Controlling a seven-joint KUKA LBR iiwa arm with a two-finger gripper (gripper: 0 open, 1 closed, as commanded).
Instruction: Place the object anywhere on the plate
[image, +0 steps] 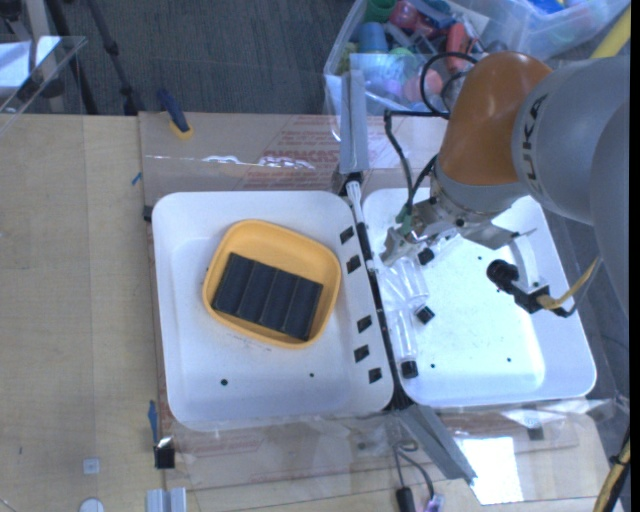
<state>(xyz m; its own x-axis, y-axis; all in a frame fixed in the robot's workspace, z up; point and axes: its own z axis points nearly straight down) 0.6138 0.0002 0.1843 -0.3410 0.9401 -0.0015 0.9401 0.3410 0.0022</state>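
The arm (540, 120) is reaching in from three o'clock, with the gripper (405, 285) hanging over the right bin (500, 350) near the divider. Whether the gripper is released or clenched cannot be told. The dark object (270, 295) is already lying on the yellow plate (225, 255) in the left bin (200, 390), at nine o'clock from the gripper. Judged so, the placing step is looking complete; the next move calls only for a clear withdrawal toward three o'clock.

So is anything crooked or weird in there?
A little. The yellow plate sits askew in the left bin, corners turned against the walls, with a dark ridged slab on it. Nothing looks spilled or broken.
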